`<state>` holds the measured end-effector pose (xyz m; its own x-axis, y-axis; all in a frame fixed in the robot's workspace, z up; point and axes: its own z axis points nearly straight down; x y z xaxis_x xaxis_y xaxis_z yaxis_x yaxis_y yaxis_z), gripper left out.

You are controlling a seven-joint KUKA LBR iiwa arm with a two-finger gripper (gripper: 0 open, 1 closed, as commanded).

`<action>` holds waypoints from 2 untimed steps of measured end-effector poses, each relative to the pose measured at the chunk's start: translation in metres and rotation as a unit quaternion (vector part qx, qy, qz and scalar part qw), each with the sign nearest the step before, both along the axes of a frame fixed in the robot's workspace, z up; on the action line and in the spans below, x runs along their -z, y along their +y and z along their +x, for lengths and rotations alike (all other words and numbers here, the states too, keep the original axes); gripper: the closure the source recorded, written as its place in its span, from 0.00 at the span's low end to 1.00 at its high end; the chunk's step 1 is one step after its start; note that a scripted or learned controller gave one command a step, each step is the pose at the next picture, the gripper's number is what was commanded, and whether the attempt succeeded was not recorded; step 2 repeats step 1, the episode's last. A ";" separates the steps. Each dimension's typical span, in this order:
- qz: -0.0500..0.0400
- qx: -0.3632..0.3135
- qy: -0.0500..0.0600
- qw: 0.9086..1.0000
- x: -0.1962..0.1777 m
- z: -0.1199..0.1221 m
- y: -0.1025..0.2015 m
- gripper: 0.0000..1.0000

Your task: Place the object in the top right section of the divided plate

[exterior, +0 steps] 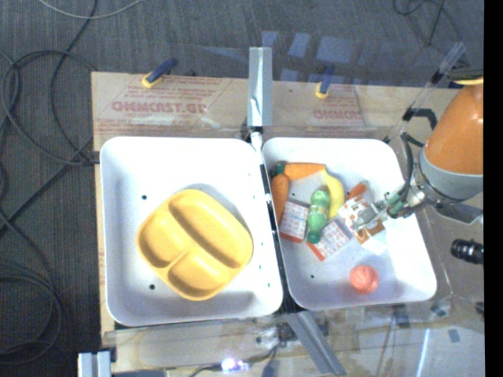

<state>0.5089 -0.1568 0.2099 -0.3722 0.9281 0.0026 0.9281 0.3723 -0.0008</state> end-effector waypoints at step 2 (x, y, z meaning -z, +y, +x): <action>-0.001 -0.150 0.000 0.989 0.000 0.028 0.048 1.00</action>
